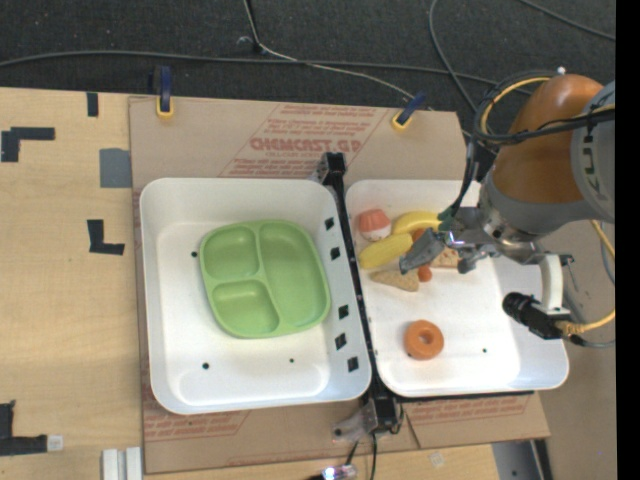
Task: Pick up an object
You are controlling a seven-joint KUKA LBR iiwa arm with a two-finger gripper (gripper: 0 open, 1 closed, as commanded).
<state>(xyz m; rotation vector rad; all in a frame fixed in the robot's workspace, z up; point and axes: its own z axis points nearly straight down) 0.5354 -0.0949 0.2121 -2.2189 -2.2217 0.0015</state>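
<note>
The right bin (520, 368) holds a pile of toy food at its far left: two yellow banana-like pieces (383, 254), a red and white piece (373, 222), a tan slice (400, 280) and a small red bit (426, 274). An orange ring (424, 339) lies apart, nearer the front. My gripper (441, 259) hovers at the pile's right side, open. One grey finger (417, 254) slants over the yellow piece, the other finger (470, 258) sits to the right. I see nothing gripped between them.
A green divided plate (265, 276) lies in the left bin (170, 368). A black-marked divider wall (345, 278) separates the bins. Cables and a black fitting (530, 313) hang off the wrist over the right bin's right side.
</note>
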